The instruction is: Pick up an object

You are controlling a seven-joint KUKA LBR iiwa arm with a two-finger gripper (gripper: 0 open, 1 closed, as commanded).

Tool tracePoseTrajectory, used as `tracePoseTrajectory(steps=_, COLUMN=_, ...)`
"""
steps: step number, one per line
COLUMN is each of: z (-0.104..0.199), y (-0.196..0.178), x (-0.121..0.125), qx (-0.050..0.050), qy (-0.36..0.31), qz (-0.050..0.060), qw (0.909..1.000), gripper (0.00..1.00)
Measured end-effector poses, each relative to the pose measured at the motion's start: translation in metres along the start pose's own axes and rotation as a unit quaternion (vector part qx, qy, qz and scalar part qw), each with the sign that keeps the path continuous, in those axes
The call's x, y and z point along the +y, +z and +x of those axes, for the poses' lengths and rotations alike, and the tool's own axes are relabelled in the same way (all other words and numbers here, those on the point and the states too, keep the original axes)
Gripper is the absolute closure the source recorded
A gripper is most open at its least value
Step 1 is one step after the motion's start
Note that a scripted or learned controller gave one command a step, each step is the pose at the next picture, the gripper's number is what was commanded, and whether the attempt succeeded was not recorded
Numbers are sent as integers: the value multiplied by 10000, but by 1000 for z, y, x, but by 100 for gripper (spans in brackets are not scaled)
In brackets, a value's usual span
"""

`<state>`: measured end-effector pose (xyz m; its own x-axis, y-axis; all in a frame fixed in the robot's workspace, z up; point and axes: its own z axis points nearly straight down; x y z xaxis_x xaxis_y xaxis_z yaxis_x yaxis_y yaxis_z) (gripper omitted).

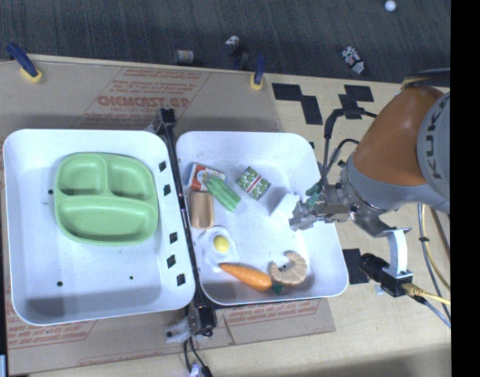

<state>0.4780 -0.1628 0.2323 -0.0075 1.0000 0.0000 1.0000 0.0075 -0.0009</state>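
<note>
Left of frame: the left bin [23, 210] holds a green divided plate [106, 197], sitting in its upper half. Moving to centre, the right bin [247, 141] is busy: a red-and-white carton [199, 177] and a green pickle-like piece [222, 192] near the top left, a tan block [201, 209] just below, a green packet [254, 182] upper middle. Lower down, a fried egg [220, 244], a carrot [246, 276] and a shrimp-like piece [291, 268] along the bottom edge. At the right rim, the gripper [302, 214] hovers, nothing visibly caught; how wide its grip stands, I cannot tell.
</note>
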Motion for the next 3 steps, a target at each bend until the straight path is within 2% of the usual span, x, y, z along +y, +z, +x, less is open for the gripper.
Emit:
tracePoseTrajectory(steps=1, z=-23, y=11, x=-2, qx=1, qy=4, qz=16, qw=10000, gripper=100)
tracePoseTrajectory(steps=2, z=-42, y=2, x=-2, qx=-1, qy=17, qz=-4, qw=10000, gripper=100)
tracePoseTrajectory(steps=3, z=-6, y=6, x=-1, qx=0, qy=-2, qz=6, qw=10000, gripper=100)
